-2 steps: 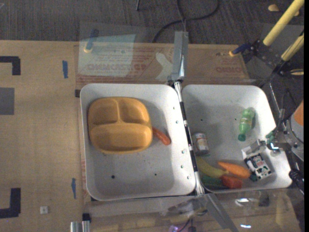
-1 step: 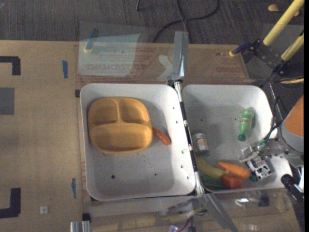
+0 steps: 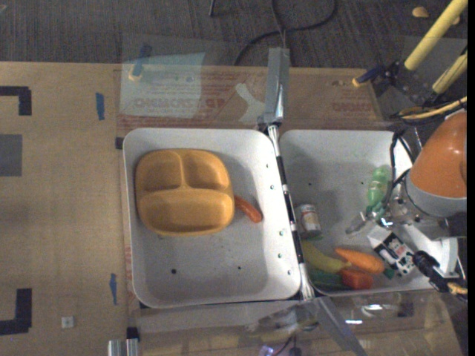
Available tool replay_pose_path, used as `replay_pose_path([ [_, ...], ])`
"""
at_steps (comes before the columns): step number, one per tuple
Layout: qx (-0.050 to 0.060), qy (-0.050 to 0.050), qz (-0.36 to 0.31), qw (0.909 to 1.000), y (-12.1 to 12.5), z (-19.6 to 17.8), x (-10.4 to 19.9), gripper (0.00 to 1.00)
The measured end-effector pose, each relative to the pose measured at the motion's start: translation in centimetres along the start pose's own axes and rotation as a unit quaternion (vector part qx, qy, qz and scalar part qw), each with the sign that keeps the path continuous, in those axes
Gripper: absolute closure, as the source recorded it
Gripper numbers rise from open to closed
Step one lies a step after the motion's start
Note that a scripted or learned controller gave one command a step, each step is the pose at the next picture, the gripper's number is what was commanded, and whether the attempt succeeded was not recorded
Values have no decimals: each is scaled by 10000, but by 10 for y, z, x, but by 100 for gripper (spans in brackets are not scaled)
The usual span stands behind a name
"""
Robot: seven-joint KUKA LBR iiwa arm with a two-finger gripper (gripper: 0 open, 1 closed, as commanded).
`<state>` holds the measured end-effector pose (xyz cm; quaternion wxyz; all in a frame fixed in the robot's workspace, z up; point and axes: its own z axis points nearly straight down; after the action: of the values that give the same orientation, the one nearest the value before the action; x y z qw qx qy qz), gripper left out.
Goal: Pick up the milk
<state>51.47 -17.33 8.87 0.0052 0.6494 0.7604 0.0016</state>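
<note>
Gripper (image 3: pixel 377 221) sits low over the right bin (image 3: pixel 334 150), arm coming in from the right, orange band above the wrist; can't tell how its jaws stand. Milk (image 3: pixel 394 252) (small white carton, dark print) lies just beside it toward the near right corner, touching nothing metal that I can make out. Risk: crowded corner, so closing could catch the carrot (image 3: pixel 359 259) or green bottle (image 3: pixel 378 184) instead.
</note>
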Motion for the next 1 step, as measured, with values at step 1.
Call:
replay_pose_path([
  [1, 2, 12, -168, 9999, -35, 0, -14, 0],
])
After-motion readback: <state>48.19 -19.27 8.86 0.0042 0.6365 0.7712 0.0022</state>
